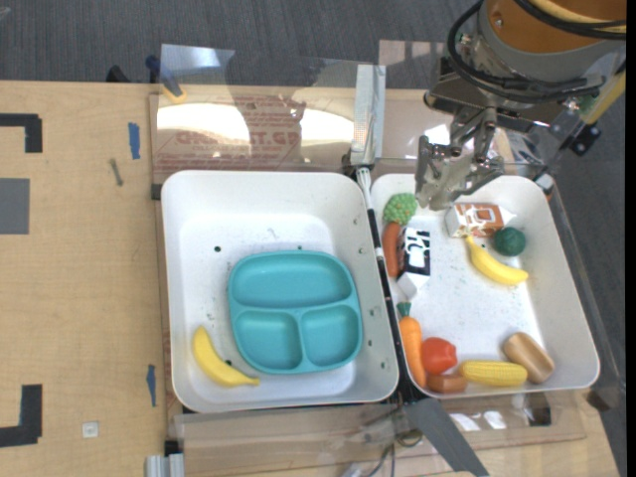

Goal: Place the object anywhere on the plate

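A teal plate [293,311] with three compartments lies in the left bin [189,217]. A yellow banana [219,358] rests beside the plate's lower left corner, on the bin floor. My gripper [447,189] hangs over the far left part of the right bin [556,296], open, with nothing between its fingers. Just below it are a green broccoli piece [401,208] and a white-and-orange packet [477,217]. The gripper is well to the right of the plate.
The right bin also holds a second banana [495,264], a green ball [510,241], a black-and-white card [417,251], a carrot [411,341], a tomato [438,353], a corn cob [492,373] and a bread roll [527,356]. A ridge [378,266] divides the bins.
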You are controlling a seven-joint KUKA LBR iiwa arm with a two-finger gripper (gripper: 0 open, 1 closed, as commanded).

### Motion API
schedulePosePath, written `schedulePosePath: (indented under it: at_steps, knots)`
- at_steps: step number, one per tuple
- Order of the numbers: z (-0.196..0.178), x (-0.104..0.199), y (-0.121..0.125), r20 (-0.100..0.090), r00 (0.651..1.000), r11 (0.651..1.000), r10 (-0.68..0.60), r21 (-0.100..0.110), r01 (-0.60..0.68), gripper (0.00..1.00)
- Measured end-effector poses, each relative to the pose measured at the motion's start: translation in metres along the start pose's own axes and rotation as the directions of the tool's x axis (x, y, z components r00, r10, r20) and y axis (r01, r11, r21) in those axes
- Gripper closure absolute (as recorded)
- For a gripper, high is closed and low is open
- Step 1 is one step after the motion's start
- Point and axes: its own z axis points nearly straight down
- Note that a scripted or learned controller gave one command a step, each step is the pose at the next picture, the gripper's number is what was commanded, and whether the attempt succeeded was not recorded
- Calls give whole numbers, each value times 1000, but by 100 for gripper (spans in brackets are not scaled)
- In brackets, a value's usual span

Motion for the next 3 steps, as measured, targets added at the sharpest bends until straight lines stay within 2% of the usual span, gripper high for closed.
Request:
schedulePosePath:
  at_steps: [1,2,3]
  knots:
    - [57,55,-6,-2,982,982,-187,-10,187,100]
    - [118,135,-33,-3,985,985,-174,-13,174,100]
    - [92,84,-49,2,890,890,-456,-4,456,100]
